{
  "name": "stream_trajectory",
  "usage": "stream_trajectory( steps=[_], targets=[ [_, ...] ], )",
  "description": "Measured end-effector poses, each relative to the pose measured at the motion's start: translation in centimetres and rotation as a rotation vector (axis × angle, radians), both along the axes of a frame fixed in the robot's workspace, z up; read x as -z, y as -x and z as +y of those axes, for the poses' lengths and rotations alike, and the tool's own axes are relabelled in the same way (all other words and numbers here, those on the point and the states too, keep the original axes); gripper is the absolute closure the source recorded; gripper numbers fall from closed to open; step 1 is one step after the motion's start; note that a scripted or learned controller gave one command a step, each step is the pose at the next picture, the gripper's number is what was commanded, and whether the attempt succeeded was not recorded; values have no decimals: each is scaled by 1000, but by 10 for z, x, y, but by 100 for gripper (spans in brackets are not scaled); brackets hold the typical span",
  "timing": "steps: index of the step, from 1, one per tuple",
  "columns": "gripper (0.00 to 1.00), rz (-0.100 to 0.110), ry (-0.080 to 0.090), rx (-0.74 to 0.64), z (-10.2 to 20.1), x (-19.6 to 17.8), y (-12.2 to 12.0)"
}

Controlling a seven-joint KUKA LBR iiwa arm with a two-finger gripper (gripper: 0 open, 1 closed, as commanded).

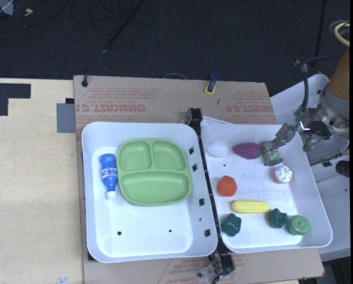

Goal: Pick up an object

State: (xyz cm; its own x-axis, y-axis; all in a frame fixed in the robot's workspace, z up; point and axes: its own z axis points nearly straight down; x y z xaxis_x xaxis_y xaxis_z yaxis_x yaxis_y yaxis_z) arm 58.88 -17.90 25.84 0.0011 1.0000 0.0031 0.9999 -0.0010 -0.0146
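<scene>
Two white bins sit on the table. Tool (272, 154) hangs over the right bin (318, 218), just right of the purple object (246, 150), above the spotted white ball (282, 174); can't tell how its grip stands.

You'll find the arm (341, 93) cut off by the right edge. The small thing (272, 157) at the gripper (275, 149) is too blurred to identify.

You had even, fairly bright light from overhead; the white bins (99, 218) came close to washing out, and shadows stayed soft. The dark floor (164, 28) behind swallowed detail. Small objects looked soft and slightly grainy.
</scene>
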Motion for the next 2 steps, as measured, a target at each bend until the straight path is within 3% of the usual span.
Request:
stream_trajectory(
  steps=[1, 2],
  targets=[
    [0, -12, 2, -2, 0, -7, -2],
    [0, -6, 1, -3, 6, 55, 4]
  ],
)
